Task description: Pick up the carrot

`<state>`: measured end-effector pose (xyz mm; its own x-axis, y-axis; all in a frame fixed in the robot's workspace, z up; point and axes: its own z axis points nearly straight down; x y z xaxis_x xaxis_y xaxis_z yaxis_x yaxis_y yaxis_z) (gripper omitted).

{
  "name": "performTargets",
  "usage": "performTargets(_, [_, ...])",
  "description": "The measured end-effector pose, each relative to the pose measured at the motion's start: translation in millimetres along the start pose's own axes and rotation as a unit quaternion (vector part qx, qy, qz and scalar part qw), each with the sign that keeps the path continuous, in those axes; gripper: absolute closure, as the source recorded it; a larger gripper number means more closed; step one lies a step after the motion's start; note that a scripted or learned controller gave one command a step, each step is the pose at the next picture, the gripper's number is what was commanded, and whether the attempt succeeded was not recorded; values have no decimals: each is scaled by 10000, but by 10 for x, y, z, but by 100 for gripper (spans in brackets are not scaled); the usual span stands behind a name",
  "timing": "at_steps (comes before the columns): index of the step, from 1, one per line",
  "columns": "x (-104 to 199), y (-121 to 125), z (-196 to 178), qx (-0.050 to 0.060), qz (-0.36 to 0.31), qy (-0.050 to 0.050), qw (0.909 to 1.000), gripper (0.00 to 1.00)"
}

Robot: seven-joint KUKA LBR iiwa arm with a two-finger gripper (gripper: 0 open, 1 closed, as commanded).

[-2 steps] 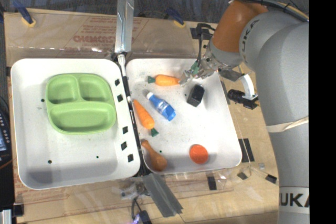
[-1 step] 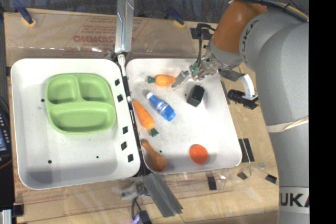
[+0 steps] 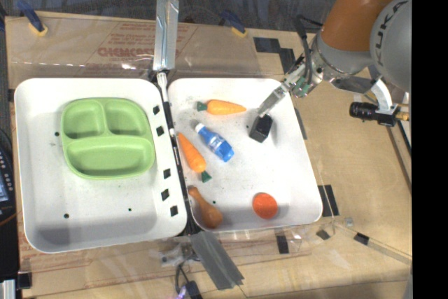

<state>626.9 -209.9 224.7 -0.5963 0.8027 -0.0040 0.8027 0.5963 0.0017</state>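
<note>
A: Where are the carrots seen?

B: Two are seen in the right bin (image 3: pixel 308 171). One carrot (image 3: pixel 222 107) lies near the far wall, its green end turned toward the divider. A second carrot (image 3: pixel 192 155) lies slanted beside the divider, green end toward the near side.

A: And the end effector (image 3: pixel 260 128)?

B: It is placed low over the right bin, right of the far carrot and apart from it. Nothing is seen held by it; how far it is opened cannot be told.

A: What else is contained there?

B: A blue bottle (image 3: pixel 214 142) is laid between the two carrots, an orange ball (image 3: pixel 264 205) rests near the front wall, and a brown item (image 3: pixel 204 208) sits in the front left corner. A green divided plate (image 3: pixel 107 136) is held in the left bin (image 3: pixel 42 220).
</note>
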Motion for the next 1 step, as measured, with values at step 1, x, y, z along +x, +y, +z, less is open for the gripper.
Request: performTargets(1, [22, 378, 709, 31, 3007, 23, 9537, 0])
